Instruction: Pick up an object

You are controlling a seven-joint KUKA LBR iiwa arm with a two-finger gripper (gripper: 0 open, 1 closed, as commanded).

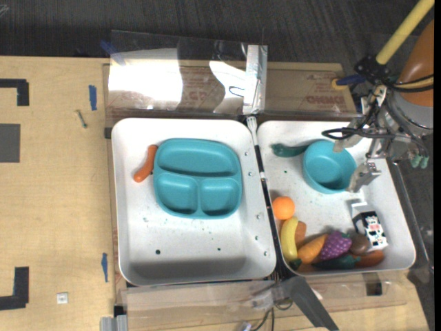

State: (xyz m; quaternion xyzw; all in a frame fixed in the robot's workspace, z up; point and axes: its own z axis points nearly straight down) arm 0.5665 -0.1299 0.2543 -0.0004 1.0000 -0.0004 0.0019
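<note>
Right bin [403, 243]: teal bowl [329, 165] at 12 o'clock; orange ball [283, 207], banana [289, 238], purple grapes [335, 244] and a small white-and-black item [371, 229] along 6 o'clock. Left bin [138, 254]: teal divided tray [198, 176], carrot [145, 164] at its 9 o'clock. Jaws [363, 174] at the bowl's 3 o'clock rim; whether wide or narrow, cannot tell.

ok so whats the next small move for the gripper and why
Probably lower toward the teal bowl: the gripper sits over the right bin at the bowl's right rim with nothing seen between its fingers, while the toy fruit lies farther off at the front wall.
</note>
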